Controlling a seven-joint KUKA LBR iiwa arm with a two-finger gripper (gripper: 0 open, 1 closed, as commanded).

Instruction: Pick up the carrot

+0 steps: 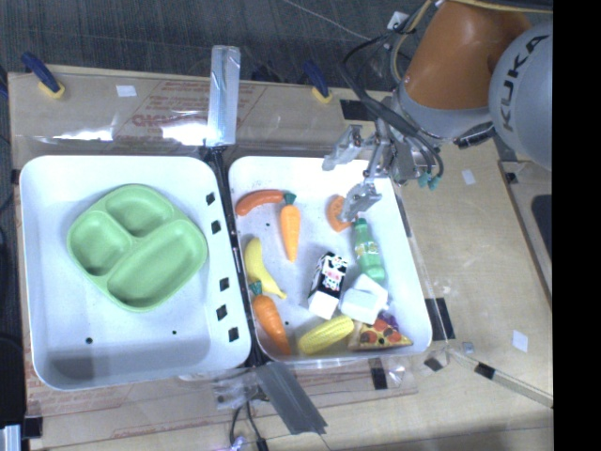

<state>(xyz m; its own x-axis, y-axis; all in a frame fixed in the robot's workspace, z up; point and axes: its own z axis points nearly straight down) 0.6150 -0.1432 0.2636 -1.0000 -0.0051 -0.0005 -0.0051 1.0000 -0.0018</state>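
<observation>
An orange carrot (pixel 290 230) with a green top lies in the right bin (pixel 409 252), near its back middle, tip pointing to the front. A second carrot (pixel 269 318) lies at the bin's front left. My gripper (pixel 352 177) hangs over the back right part of that bin, to the right of the first carrot and just above an orange slice (pixel 335 212). Its fingers stand apart with nothing between them.
The right bin also holds a red-orange sausage (pixel 260 200), a banana (pixel 256 266), a green bottle (pixel 367 250), a black-and-white carton (pixel 329 280), a white block (pixel 362 301), corn (pixel 325 335) and a pizza slice (pixel 383 334). A green divided plate (pixel 137 244) sits in the left bin (pixel 47 346).
</observation>
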